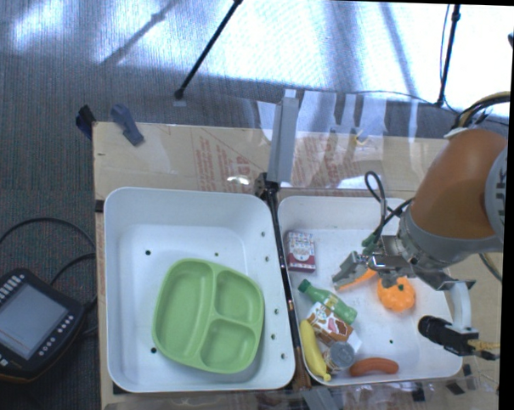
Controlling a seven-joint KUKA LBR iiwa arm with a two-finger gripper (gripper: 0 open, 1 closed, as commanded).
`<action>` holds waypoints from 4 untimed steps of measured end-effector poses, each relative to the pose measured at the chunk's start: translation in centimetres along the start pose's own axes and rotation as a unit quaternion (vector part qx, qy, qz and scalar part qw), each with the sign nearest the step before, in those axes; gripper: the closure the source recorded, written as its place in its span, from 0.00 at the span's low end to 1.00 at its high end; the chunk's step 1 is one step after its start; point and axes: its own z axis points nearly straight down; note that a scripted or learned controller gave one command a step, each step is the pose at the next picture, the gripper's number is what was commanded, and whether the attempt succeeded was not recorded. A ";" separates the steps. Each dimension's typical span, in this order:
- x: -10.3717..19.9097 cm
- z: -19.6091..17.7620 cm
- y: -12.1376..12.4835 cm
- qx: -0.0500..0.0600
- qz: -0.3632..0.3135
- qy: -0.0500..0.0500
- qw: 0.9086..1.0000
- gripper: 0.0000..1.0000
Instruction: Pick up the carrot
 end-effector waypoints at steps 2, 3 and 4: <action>-8.3 12.3 7.9 -0.002 0.108 0.000 0.994 0.00; -8.3 11.4 7.8 -0.001 0.110 0.001 0.994 1.00; -6.7 12.3 8.2 -0.001 0.077 0.000 0.997 1.00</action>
